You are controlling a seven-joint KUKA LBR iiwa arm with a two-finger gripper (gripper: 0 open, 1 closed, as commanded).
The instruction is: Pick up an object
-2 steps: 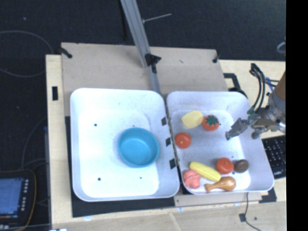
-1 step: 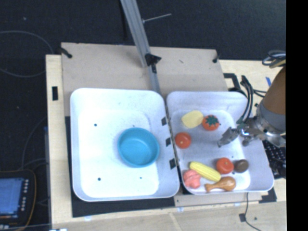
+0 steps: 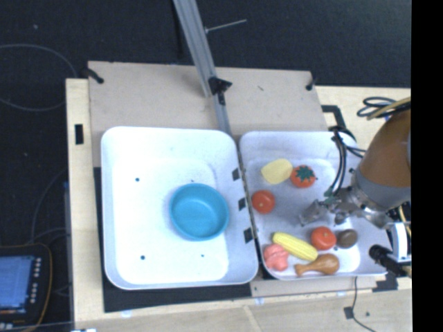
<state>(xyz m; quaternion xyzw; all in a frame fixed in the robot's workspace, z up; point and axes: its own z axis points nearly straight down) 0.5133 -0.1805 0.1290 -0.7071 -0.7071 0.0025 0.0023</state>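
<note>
Hovering gripper [image 3: 320,211] (nothing held) over right bin [image 3: 291,145]

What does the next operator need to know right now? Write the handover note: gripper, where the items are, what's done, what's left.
Gripper: over the right bin, mid-bin, nothing visibly between its fingers; open or shut cannot be told.

Right bin holds: yellow lemon-like piece, tomato with green top, red ball, corn, pink piece, drumstick, a second red piece and a brown one.

Left bin holds a blue bowl.

Done: arm is in over the right bin.

Left: nothing lifted yet; grasp and raise one object.
</note>
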